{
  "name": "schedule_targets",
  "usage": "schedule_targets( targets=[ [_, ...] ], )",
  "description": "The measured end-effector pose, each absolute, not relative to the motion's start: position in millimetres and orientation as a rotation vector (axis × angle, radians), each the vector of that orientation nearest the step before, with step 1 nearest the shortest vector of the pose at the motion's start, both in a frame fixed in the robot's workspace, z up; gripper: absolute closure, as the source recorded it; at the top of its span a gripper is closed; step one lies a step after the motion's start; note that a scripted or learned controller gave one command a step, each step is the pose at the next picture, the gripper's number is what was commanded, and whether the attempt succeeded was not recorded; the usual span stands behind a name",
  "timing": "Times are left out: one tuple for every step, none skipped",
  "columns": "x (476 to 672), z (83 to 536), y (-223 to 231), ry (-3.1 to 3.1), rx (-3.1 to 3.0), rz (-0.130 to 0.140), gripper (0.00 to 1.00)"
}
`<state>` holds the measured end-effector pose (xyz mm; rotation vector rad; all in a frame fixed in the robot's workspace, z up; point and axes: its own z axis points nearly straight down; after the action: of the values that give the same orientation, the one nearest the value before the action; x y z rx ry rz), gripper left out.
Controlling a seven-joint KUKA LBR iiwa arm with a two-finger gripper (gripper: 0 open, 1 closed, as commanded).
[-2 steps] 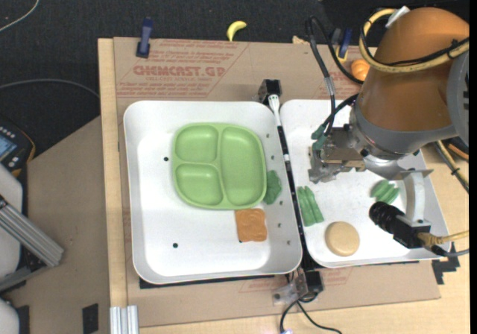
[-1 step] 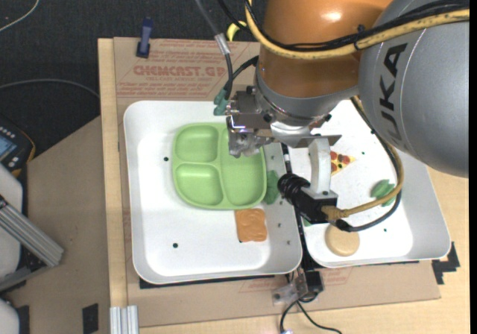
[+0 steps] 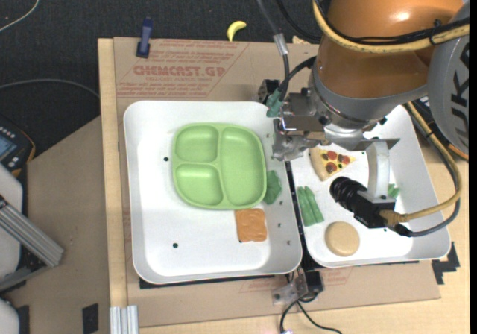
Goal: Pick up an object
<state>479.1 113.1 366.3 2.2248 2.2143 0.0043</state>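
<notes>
Approach, by the look of things, with nothing lifted yet. Hanging from the grey and orange arm (image 3: 387,27), gripper (image 3: 285,139) low over the seam between the left bin (image 3: 149,176) and the right bin (image 3: 417,139), toward their far ends, just beside the far corner of the green plate (image 3: 220,165). Open or closed: impossible to tell from this angle, and nothing visibly held. Candidates for picking spread across both bins: in the right bin, a pizza slice (image 3: 328,162) near the gripper, a green pod (image 3: 308,204) further forward by the shared wall, and a tan disc (image 3: 343,238) at the front; in the left bin, the plate in the middle, an orange-brown slab (image 3: 252,225) just beside its near edge, and a green scrap (image 3: 272,187) between plate and bin wall. Closest target probably the pizza slice. Next move, as a judgement: shifting sideways off the rims and squarely over one item, lining up across its narrow side, then going down to the bin floor before closing. Main risk: catching on the bin walls, or closing on air beside a flat piece.
</notes>
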Motion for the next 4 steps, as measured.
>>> schedule_targets(
  targets=[
    [479.9, 545.2, 117.1, 2.216, 2.212, 0.030, 1.00],
    [478.5, 433.4, 113.4, 2.222, 2.228, -0.015, 1.00],
    [478.0, 316.1, 48.4, 2.217, 2.236, -0.018, 1.00],
    [480.2, 410.3, 28.0, 2.214, 2.218, 0.014, 1.00]
  ],
)
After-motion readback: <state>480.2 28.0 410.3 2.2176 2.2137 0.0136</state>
